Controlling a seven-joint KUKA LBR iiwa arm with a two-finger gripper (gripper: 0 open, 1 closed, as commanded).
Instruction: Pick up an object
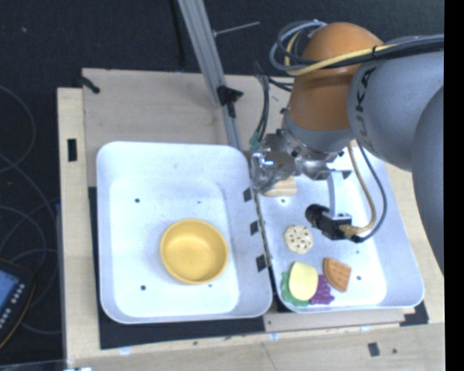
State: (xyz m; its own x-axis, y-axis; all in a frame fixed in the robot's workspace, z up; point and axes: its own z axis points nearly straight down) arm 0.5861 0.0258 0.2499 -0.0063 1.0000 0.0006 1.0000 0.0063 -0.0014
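Note:
My gripper hangs over the near-left part of the right bin, close to the wall shared with the left bin. A small pale tan piece shows just under it; whether it is held is unclear. Further toward the front lie a round speckled cookie, a yellow-green rounded piece, a purple piece beside it and an orange wedge. A yellow bowl sits upright in the left bin.
The arm's grey body and orange band cover the back of the right bin. A slanted metal rail runs down toward the bins' shared wall. A dark device lies off the bench at the left.

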